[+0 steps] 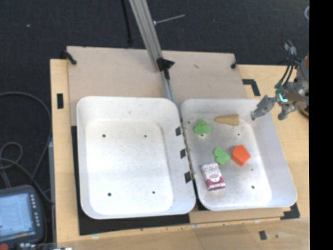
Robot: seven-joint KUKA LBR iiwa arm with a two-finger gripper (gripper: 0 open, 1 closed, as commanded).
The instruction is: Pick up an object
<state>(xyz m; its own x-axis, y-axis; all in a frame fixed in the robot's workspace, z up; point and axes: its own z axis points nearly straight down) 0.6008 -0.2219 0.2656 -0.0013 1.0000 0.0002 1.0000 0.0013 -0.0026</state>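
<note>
**Gripper by the right bin's top corner, toys lying in the bin**

I see the gripper (272,110) at the right side of my screen, over the top right rim of the right shallow white bin (278,155). Its two fingers are spread apart, with nothing between them. One grey finger (261,108) points down and left over the bin's rim.

All the toys lie in the right bin. A tan cone-shaped piece (228,120) lies near the top, closest to the gripper. A green clover-shaped piece (202,128) lies to its left. A second green clover-shaped piece (222,156) sits in the middle, touching a small orange block (240,154). A little red and white box (212,177) lies below them.

The left shallow white bin (93,155) sits right beside the other on the light wooden worktop (60,155).
</note>
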